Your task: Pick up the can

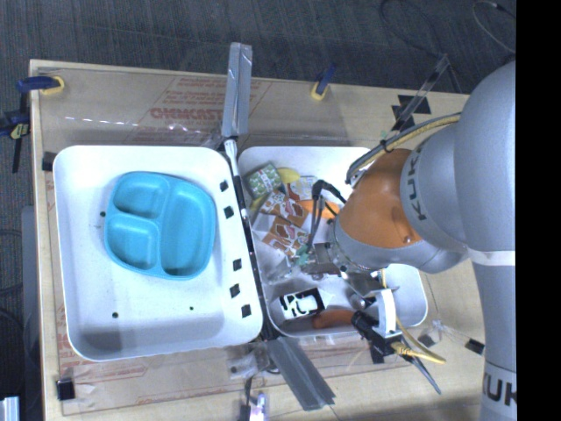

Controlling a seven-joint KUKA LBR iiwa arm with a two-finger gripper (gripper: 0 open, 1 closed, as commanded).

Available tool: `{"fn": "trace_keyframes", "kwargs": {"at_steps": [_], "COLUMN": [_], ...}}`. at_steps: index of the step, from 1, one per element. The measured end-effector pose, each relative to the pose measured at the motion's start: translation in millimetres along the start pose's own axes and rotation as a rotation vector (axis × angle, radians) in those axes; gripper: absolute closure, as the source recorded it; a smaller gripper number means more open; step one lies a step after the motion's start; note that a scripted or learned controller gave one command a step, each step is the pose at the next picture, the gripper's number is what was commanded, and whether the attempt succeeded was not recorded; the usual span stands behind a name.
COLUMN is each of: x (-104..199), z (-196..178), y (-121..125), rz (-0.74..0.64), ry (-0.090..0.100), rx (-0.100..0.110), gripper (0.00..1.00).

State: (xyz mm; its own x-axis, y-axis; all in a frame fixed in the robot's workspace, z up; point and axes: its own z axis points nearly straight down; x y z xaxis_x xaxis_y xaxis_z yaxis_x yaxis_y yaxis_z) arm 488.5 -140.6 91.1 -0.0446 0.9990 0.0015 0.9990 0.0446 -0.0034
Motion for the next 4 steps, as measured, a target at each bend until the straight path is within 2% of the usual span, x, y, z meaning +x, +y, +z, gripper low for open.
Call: {"fn": "trace_keyframes", "kwargs": {"at_steps": [4], "x": [0.0], "z": [0.0], "y": [0.0], "rz": [0.000], "ry": [0.000], "rx": [0.000], "gripper": [0.00]}}
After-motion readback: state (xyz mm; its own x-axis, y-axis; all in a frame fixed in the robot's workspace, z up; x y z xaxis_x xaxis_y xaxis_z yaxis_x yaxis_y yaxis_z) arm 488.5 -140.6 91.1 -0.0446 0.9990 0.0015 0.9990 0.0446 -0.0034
